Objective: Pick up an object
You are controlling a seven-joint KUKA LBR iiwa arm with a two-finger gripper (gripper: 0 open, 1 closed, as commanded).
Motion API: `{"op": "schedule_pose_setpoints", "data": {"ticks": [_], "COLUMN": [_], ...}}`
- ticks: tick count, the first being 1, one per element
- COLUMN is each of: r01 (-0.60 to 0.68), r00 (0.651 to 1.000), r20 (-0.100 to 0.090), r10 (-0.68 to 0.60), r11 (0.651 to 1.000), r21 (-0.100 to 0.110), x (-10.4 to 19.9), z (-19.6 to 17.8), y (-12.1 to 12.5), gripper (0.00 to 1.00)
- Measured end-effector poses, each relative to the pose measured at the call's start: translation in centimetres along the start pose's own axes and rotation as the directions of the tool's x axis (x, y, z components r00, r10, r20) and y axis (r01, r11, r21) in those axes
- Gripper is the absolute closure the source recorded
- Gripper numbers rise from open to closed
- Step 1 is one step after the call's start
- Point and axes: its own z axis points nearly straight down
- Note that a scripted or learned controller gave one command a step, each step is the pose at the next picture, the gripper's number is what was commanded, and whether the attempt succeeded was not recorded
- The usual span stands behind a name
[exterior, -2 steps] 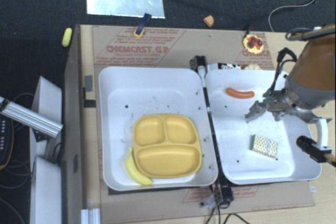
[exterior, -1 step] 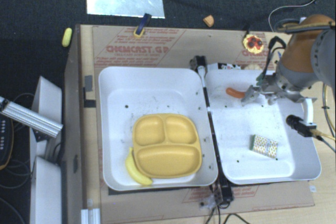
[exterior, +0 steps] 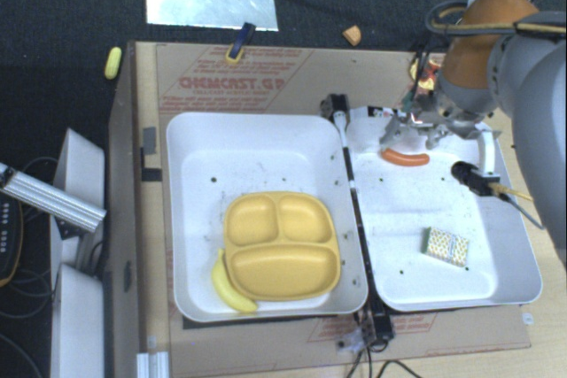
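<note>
Camera view, orange sausage (exterior: 406,158) lying left-right in right bin (exterior: 509,279), jaws above it, spread unclear

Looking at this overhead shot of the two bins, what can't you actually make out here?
- Gripper: in the camera view, too small and blurred to tell how it stands, or whether it touches the orange sausage just below it.
- Banana: the yellow divided plate covers part of it.
- Patterned block: print too small to read.
- Arm: cut off by the picture's right side.
</note>
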Motion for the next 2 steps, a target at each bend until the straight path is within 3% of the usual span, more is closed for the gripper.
{"op": "schedule_pose_setpoints", "data": {"ticks": [1,2], "r01": [0.000,0.003], "r00": [1.000,1.000], "r20": [0.001,0.003], "r10": [0.000,-0.003], "r11": [1.000,1.000], "r21": [0.003,-0.001], "x": [-0.2,-0.2], "z": [3.8,2.7], "y": [-0.1,0.0], "gripper": [0.00,1.00]}}
